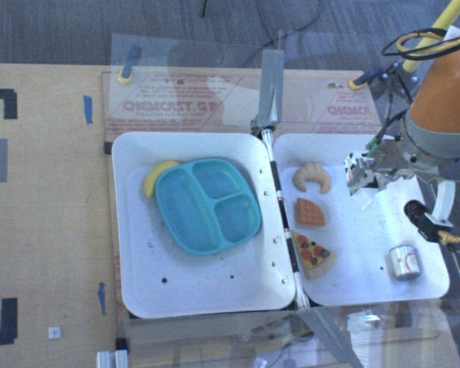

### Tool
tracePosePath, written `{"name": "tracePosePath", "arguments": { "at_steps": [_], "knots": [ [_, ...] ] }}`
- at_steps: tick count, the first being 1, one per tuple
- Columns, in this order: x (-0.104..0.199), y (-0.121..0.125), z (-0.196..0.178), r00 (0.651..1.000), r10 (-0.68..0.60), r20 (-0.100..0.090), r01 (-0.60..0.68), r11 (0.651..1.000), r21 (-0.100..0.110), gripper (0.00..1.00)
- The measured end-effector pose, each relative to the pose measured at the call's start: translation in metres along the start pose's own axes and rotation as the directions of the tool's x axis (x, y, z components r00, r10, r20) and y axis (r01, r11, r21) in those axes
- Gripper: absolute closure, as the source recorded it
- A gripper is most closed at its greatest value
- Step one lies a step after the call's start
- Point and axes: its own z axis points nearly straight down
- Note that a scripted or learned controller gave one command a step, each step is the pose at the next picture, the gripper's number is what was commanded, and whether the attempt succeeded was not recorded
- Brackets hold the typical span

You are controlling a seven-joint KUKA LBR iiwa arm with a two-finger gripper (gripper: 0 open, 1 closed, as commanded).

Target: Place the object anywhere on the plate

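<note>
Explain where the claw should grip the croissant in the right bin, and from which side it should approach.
Grip the croissant across its thick middle hump, coming straight down from above. It lies flat with its horns curving downward in the view; the centre is its bulkiest part, and bare bin floor on both sides probably leaves room for the fingers.

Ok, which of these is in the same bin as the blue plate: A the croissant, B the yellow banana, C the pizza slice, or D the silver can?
B, the banana lies in the left bin, tucked against the upper left edge of the plate.
</note>
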Motion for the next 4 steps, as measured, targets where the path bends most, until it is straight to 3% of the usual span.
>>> {"name": "tracePosePath", "arguments": {
  "at_steps": [1, 2, 3, 4],
  "knots": [
    [0.076, 0.048, -0.047, 1.000, -0.030, 0.001, 0.030, 1.000, 0.001, 1.00],
    [0.159, 0.040, -0.046, 0.989, -0.149, 0.000, 0.149, 0.989, 0.004, 1.00],
    [0.243, 0.054, 0.012, 0.990, -0.138, -0.001, 0.138, 0.990, 0.005, 1.00],
    [0.243, 0.054, 0.011, 0.990, -0.138, -0.001, 0.138, 0.990, 0.004, 0.00]
  ]
}}
